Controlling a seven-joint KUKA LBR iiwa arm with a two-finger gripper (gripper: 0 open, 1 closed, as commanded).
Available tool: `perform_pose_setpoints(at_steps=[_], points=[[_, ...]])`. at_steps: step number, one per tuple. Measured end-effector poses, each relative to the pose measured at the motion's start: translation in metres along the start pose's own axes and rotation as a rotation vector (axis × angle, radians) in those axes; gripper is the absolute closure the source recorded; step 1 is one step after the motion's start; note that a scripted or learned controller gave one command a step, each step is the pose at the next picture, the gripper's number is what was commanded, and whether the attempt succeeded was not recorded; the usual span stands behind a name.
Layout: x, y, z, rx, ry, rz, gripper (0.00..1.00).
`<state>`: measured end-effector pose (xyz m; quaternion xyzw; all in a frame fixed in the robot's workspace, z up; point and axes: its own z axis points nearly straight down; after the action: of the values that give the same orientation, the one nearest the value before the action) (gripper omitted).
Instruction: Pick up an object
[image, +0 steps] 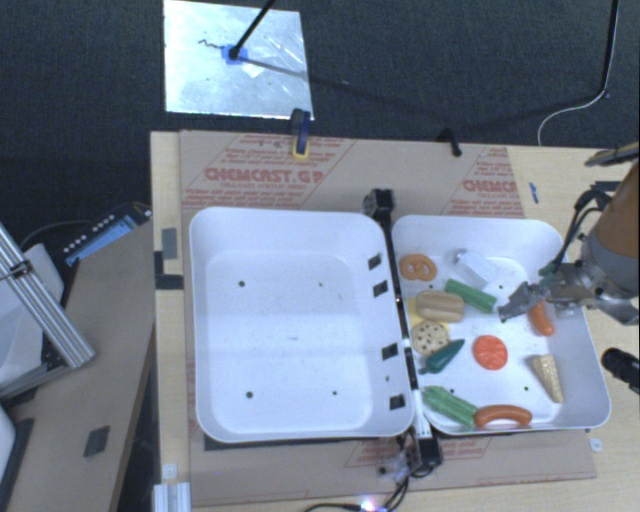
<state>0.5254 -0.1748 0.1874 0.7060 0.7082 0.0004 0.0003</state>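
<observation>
Gripper: (518, 300) low over the right bin's right half, dark fingertips pointing left; whether they are spread or closed, cannot tell (too small and blurred). Nothing seen between them.
Arm: (612, 250) grey, reaching in from the right edge, above the bin's right rim.
Carrot: (541, 319) small orange piece just right of the gripper tip, lying on the bin floor, touching or nearly so (cannot tell which).
Tomato slice: (490, 352) red round disc, below-left of the gripper, apart from it.
Cone: (547, 377) pale wedge near the bin's right wall, below the carrot.
Green pod: (470, 294) lying at a slant, left of the gripper, beside the bun.
Bun: (439, 306) tan roll, centre-left of bin.
White block: (474, 268) near the bin's upper middle.
Pretzel: (418, 267) orange, upper-left corner area.
Cookie: (430, 336) speckled, by the left wall, a dark green leaf (446, 354) just beside it.
Sausage: (503, 415) red-orange, at the front wall, next to a green pickle (449, 404).
Right bin: (585, 400) white, holds all 11 items.
Left bin: (290, 320) white, side by side with the right one.
</observation>
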Motion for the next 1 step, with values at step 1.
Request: perform_pose_setpoints(at_steps=[1], points=[[0.0322,0.098,0.0971,-0.007,-0.001,-0.008,0.0]])
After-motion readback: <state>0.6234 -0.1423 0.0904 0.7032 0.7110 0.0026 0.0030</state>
